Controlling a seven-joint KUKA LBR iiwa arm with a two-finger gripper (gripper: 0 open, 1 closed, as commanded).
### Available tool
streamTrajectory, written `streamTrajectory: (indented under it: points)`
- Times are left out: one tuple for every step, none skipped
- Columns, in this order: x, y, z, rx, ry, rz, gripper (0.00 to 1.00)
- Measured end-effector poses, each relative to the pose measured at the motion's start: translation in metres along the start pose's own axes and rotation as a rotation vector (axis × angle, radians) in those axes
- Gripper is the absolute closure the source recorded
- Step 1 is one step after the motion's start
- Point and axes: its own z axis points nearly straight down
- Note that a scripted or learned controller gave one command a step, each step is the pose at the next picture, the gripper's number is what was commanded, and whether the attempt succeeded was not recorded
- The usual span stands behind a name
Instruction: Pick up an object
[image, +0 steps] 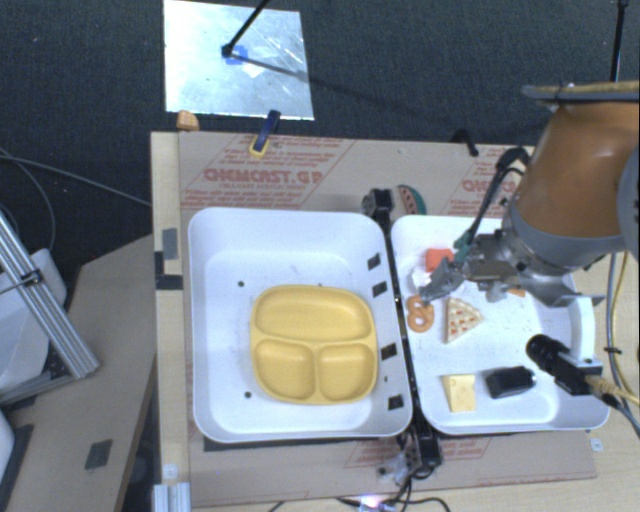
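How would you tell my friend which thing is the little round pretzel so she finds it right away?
Look at the right white bin, the one the arm reaches over. Near its left wall, beside the pizza slice, lies the pretzel. It is the one small orange ring with holes; its neighbours are a triangle, a yellow square and a black block.

My arm (580, 180) grey, orange-banded | bins (230, 250) white | tray (313, 343) yellow | pizza slice (461, 320) tan, red-dotted | cheese (460, 392) yellow | block (509, 381) black
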Motion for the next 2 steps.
streamTrajectory:
  points:
    - [0.056,-0.007,0.077,0.017,0.001,-0.002,0.0]
    - [0.149,-0.003,-0.08,-0.002,0.007,-0.009,0.0]
